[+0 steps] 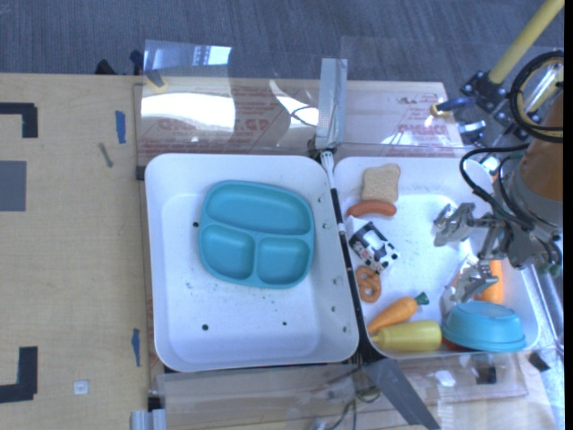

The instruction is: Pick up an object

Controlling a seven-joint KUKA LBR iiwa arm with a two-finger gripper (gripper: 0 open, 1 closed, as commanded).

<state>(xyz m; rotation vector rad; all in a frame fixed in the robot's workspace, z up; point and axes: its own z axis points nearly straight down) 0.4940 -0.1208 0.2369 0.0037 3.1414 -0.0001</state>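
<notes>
yellow corn (407,335) and blue bowl (483,326) lie nearest; hand (463,253) hovers above, fingers spread apart, gripping nothing.

No text can be read with certainty. Faint red printing runs across the clear plastic sheets (269,115) along the far edge of the desk (72,240), behind both bins, but the letters are too small and washed out by glare to make out any word.

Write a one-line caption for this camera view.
Claw open above right bin of toy food; blue divided plate lies in left bin.
</notes>
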